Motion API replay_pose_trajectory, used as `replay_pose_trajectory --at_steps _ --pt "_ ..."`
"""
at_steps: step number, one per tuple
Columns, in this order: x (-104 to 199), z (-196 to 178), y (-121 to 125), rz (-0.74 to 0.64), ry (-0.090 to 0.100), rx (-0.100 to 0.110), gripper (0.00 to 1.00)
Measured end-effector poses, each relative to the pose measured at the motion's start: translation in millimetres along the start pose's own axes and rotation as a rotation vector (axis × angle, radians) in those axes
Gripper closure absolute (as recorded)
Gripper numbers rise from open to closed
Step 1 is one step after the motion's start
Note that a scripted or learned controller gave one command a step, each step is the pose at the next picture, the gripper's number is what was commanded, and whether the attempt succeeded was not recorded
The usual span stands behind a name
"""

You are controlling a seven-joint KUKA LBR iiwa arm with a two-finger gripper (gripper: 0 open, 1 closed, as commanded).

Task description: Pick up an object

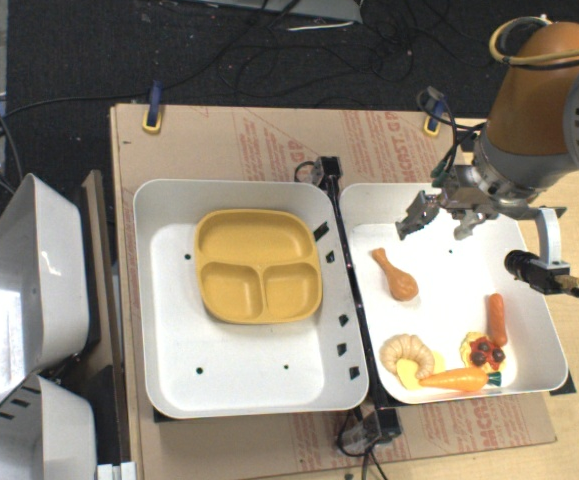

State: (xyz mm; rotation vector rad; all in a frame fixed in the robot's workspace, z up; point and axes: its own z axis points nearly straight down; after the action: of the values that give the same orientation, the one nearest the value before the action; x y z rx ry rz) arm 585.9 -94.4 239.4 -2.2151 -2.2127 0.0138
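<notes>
Gripper (441, 218) spread open and holding nothing, above the right bin (539, 268), drumstick (395, 274) just below-left.

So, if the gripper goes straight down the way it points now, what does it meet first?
Probably the bare floor of the right bin. The gripper hangs open above it; the drumstick lies slightly nearer the camera, though depth is unclear.

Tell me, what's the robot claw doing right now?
Gripper open, holding nothing, above right bin. Drumstick just below it, untouched. Nothing between them.
</notes>
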Motion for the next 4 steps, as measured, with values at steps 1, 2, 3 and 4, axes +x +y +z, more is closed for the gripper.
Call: replay_pose_trajectory --at_steps 1,2,3,4 --pt "0.2 -7.3 2.2 -0.002 -0.001 -0.013 0.0" --pt "8.2 46.6 9.5 -0.004 -0.001 -0.01 0.0" --pt "1.5 93.0 4.9 0.001 -0.001 -0.013 0.0" --pt "1.9 144.5 5.8 0.0 -0.001 -0.013 0.0"
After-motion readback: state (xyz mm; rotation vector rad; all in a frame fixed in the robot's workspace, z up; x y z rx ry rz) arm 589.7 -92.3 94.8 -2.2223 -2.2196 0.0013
